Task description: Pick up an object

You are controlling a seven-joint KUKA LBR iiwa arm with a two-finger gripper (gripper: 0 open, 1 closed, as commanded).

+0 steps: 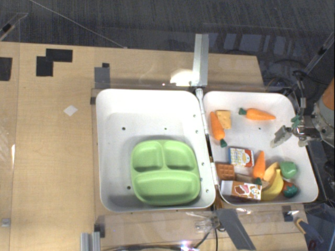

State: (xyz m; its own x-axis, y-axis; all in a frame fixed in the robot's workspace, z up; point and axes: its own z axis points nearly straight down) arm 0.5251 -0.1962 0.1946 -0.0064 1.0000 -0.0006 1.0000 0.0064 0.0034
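Camera view looks down on two white bins side by side: the left bin (112,140) holds a green divided tray (165,172), and the right bin (246,99) holds a scatter of toy food. The gripper (285,134) sits over the right edge of the right bin; nothing lies between its fingers, and whether they are spread or closed cannot be told from this angle.

Candidate objects differ in how easy they look. One carrot (257,115) lies alone at the far side of the bin, well apart from its neighbours, and seems the cleanest target. Another carrot (217,127) touches a yellow wedge (224,119) against the left wall. The near corner is crowded: a banana (273,184), a green piece (288,169), small boxes (241,156) and a waffle-like block (225,171) press together.

To do this step well, the arm should likely centre over the lone carrot, turn the fingers across its narrow width, and descend straight so the wall stays clear.
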